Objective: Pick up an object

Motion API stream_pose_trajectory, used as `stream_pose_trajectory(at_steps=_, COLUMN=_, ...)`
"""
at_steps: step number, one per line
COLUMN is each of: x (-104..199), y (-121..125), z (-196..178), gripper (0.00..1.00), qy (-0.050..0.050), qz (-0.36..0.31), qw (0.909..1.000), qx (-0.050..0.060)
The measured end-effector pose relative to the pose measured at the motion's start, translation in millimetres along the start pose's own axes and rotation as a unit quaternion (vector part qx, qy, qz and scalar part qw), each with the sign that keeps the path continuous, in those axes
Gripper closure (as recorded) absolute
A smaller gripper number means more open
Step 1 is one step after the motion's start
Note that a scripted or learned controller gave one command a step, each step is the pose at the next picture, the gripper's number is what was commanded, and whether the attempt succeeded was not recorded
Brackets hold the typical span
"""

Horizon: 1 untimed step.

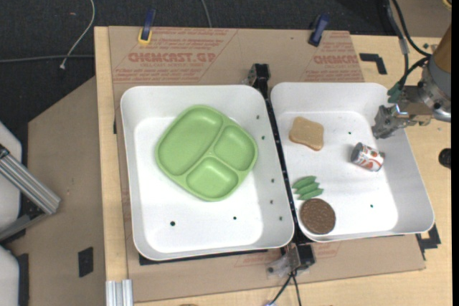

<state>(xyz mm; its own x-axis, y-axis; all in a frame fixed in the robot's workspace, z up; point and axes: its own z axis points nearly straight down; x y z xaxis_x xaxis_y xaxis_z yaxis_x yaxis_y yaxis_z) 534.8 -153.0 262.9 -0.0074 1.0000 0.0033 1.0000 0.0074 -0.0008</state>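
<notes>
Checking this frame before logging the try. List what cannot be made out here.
- Gripper, camera view: small and dark over the right bin's rim; whether it is open or shut cannot be told.
- Arm: cut off by the right edge.
- Can: label too small to read.
- Brown disc: too small to tell what it is.
- Bench under the bins: hidden by them.

green plate (206, 153) — tan bread (307, 133) | brown cookie (317, 216) — white bins (136, 154)

A cardboard-topped bench (179, 57) bears two white bins (143, 175) (401, 190) side by side.
</notes>
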Motion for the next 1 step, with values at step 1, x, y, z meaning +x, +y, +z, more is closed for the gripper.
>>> stream_pose_trajectory(at_steps=1, x=50.9, y=-1.1, z=-3.5, gripper=1.0, qy=0.0, qz=0.001, qw=1.0, qx=0.0)
